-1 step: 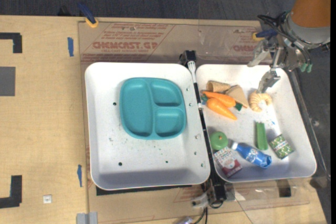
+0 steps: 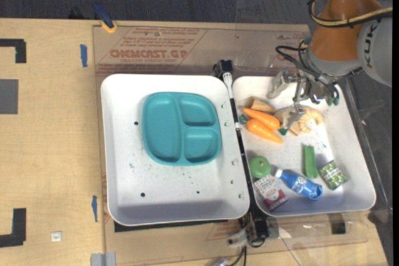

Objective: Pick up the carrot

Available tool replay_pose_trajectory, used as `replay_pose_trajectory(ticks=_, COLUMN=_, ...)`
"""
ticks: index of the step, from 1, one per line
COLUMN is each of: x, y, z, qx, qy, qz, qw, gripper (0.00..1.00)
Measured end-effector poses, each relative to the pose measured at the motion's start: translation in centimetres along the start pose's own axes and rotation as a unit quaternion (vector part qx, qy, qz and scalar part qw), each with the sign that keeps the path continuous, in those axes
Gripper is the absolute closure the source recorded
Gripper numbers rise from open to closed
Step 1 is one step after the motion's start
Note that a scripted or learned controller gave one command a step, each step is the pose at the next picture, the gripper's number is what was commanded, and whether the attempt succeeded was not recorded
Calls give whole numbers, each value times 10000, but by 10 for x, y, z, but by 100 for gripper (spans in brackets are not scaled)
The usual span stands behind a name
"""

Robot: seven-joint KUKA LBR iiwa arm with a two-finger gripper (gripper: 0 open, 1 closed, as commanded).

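Orange marks the target: the carrot (image 2: 263, 123) lies in the right bin (image 2: 358, 162), in its upper left quarter, close to the divider between the two bins. It reads as two orange tapered pieces lying side by side, touching or nearly so; whether they are one item or two cannot be determined at this resolution. The long axis runs from upper left to lower right, with the narrow tips toward the lower right. The gripper (image 2: 303, 98) hangs over the upper middle of the same bin, below the orange wrist band, and nothing is visible between its fingers; how far apart they stand cannot be told, because the metal parts merge with pale items beneath them. From the gripper, the carrot lies toward the view's left and slightly toward the near edge, a short way off and not touching. A tan wedge-shaped item (image 2: 262, 105) sits just beyond the carrot, and a pale rounded item (image 2: 307, 121) sits just beside the carrot tips, directly under the gripper. A green round item (image 2: 259, 166), a blue bottle (image 2: 300, 184) and a green stick (image 2: 309, 161) lie farther toward the near edge. The left bin (image 2: 124, 190) holds a teal divided plate (image 2: 181, 128). Judgement: the coming move calls for a short shift left and a closing line across the carrot's long axis.
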State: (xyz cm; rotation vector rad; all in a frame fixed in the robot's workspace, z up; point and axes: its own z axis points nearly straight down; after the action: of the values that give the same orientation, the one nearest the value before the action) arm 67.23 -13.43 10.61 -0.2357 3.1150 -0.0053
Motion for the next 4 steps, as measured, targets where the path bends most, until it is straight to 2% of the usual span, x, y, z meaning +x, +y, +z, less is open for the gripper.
replay_pose_trajectory(ticks=1, x=34, y=46, z=16, qx=-22, qy=28, qz=-876, qw=9961, gripper=0)
replay_pose_trajectory(ticks=2, x=84, y=55, z=14, qx=-18, qy=20, qz=-469, qw=9989, gripper=0)
replay_pose_trajectory(ticks=3, x=137, y=63, z=12, qx=-3, qy=0, qz=826, qw=9966, gripper=0)
replay_pose_trajectory(ticks=4, x=62, y=37, z=15, qx=-4, qy=23, qz=2626, qw=9649, gripper=0)
